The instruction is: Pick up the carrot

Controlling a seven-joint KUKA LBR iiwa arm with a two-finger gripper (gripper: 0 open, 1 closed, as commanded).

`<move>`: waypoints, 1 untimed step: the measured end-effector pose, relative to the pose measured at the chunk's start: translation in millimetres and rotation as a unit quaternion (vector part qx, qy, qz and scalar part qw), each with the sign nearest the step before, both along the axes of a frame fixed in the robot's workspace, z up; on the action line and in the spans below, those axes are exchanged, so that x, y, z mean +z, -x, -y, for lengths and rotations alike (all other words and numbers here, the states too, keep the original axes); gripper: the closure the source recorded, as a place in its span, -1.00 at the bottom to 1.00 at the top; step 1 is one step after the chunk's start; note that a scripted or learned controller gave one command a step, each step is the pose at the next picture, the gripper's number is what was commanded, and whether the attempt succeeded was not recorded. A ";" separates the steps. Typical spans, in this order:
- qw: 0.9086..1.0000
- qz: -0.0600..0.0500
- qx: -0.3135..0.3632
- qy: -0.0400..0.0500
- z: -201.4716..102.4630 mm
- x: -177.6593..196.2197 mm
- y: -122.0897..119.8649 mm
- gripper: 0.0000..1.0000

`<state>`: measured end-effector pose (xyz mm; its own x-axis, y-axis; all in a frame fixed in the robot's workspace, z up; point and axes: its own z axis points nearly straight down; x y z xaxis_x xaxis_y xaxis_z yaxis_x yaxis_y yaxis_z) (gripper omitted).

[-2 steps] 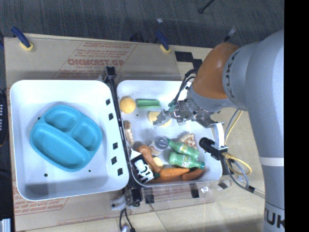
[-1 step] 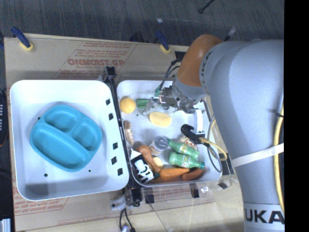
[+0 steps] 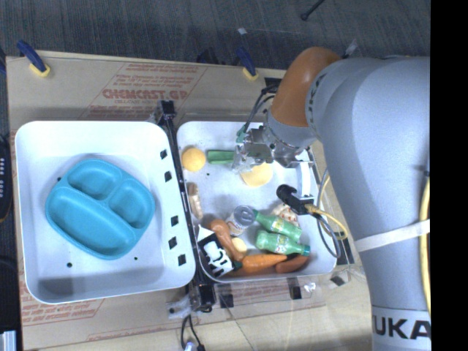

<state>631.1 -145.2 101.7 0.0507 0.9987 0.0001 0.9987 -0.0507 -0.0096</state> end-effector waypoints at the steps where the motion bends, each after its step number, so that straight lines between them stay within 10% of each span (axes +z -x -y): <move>1: 0.997 0.000 0.080 -0.001 -38.7 -11.3 50.2 1.00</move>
